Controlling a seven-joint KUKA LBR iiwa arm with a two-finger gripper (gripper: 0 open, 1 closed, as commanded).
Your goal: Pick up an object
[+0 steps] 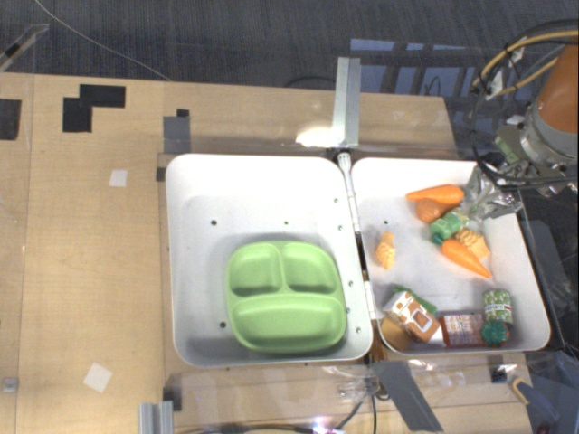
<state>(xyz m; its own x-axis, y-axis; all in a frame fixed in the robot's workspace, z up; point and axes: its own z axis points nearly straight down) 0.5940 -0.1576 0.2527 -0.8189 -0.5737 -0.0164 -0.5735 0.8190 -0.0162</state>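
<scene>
- The wooden bench (pixel 81 269) is the largest surface. It has wide open room toward 9 o'clock, and dark carpet (pixel 226 16) lies beyond its far edge at 12 o'clock.
- Two white bins stand side by side, touching along a middle ridge. The left bin (pixel 194 206) holds one green divided tray (pixel 286 296) toward its 6 o'clock edge; its upper half is bare.
- The right bin (pixel 398 174) is crowded along its 3 and 6 o'clock edges. The free floor is at its 10 o'clock part.
- The arm (pixel 554 116) enters at 2 o'clock. The gripper (pixel 486 202) hangs low at the bin's 2 o'clock corner, just beside the toys; I cannot tell if it is open or has hold of anything.
- Two orange carrots: one carrot (pixel 435 194) near 1 o'clock, the second carrot (pixel 467 255) at 3 o'clock, with a small green piece (pixel 444 229) between them.
- One small yellow corn (pixel 386 250) lies alone near the ridge.
- At 6 o'clock: one orange carton (pixel 412 315), one red box (pixel 461 329) and one green can (pixel 497 306), close together.
</scene>
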